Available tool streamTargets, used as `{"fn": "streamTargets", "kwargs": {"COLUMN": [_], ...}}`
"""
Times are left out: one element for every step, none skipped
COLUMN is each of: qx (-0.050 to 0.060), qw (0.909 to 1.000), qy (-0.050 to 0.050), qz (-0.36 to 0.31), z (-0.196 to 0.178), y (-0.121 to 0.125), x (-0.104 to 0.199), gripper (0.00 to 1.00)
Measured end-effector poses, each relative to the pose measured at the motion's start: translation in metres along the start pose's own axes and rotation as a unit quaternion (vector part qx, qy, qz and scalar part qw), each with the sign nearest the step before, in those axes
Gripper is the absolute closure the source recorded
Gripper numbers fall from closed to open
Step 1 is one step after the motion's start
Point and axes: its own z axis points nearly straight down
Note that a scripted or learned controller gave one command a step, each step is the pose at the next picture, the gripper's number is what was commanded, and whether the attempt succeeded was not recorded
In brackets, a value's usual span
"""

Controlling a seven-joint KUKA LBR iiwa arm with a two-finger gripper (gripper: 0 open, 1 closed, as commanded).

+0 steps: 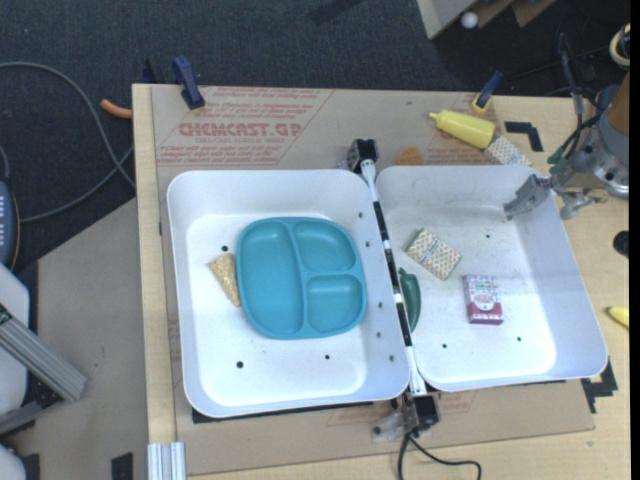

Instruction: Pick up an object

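Bins: two shallow white bins side by side on the counter [300,118]; left bin [190,268], right bin [560,338].
Left bin contents: teal divided plate [300,276] near centre; a tan speckled piece [226,276] at the plate's 9 o'clock, partly tucked under its rim.
Right bin contents: patterned tan packet [434,252] at about 10 o'clock from the bin's centre; small red and white box [483,299] near centre, just beside the packet at its 4 o'clock but apart from it; dark green item [411,298] against the bin's 9 o'clock wall, partly hidden by the divider.
Arm: enters at 3 o'clock of the view; gripper [545,196] sits over the right bin's 1 o'clock corner.
Fingers: one grey finger [524,198] visible, slanting down to the left; spread or pressed together, cannot tell. Nothing seen between them.
Candidate objects: packet and box lie flat on the bin floor, well apart from the gripper.
Counter, outside bins: yellow bottle [463,125] lying at 12 o'clock of the right bin.
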Motion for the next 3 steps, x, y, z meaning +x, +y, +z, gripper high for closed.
{"fn": "streamTargets", "kwargs": {"qx": [0.001, 0.001, 0.000], "qw": [1.0000, 1.0000, 1.0000], "qy": [0.001, 0.000, 0.000], "qz": [0.000, 0.001, 0.001], "z": [0.045, 0.112, 0.102], "y": [-0.055, -0.093, -0.092], "x": [0.076, 0.069, 0.069], "gripper": [0.00, 0.00, 1.00]}}
